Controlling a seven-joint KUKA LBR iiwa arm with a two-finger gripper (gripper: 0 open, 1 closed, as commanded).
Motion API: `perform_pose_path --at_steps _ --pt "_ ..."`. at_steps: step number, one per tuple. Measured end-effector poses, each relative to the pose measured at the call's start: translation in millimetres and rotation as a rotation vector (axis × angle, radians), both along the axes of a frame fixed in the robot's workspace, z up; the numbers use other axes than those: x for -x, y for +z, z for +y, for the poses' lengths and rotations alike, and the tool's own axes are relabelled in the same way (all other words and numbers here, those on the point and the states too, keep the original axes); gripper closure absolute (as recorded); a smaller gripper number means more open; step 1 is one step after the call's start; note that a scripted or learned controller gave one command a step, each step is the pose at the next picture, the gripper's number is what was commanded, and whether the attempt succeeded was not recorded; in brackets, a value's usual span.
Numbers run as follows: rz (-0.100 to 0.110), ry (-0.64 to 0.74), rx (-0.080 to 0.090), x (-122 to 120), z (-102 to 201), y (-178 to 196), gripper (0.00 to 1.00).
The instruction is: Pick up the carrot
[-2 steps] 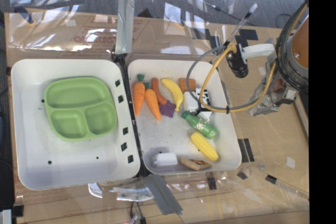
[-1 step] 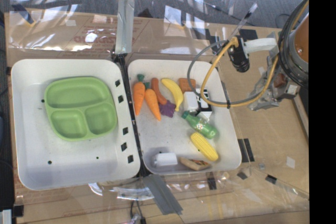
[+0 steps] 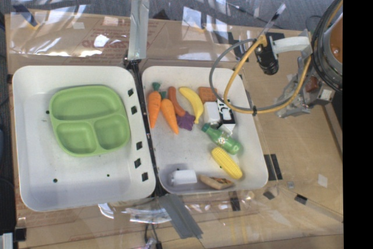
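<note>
Two orange carrots lie side by side at the left of the right bin point(image 3: 250, 125): one carrot point(image 3: 153, 108) next to the bin's left wall, with a green top at its far end, and a second carrot point(image 3: 169, 116) just right of it. The arm comes in at the right edge. My gripper point(image 3: 293, 101) hangs beyond the bin's right wall, over the bench, far to the right of both carrots. A yellow cable loops from it across the bin's far right corner. Nothing is seen held in it.
The right bin also holds a reddish-orange sausage-like piece point(image 3: 175, 100), a banana point(image 3: 193, 102), a purple piece point(image 3: 186, 121), a green bottle point(image 3: 222, 138), a corn cob point(image 3: 226, 162), a white block point(image 3: 184, 176) and a bread piece point(image 3: 215, 182). A green divided plate point(image 3: 89, 119) lies in the left bin point(image 3: 29, 183).
</note>
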State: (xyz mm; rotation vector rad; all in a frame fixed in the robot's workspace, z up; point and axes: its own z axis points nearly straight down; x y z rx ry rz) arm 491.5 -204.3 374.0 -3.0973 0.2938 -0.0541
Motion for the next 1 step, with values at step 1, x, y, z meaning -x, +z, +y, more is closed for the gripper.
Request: perform_pose_path --at_steps 1 --pt "-0.017 0.003 -0.011 -3.4 2.2 10.5 1.00"
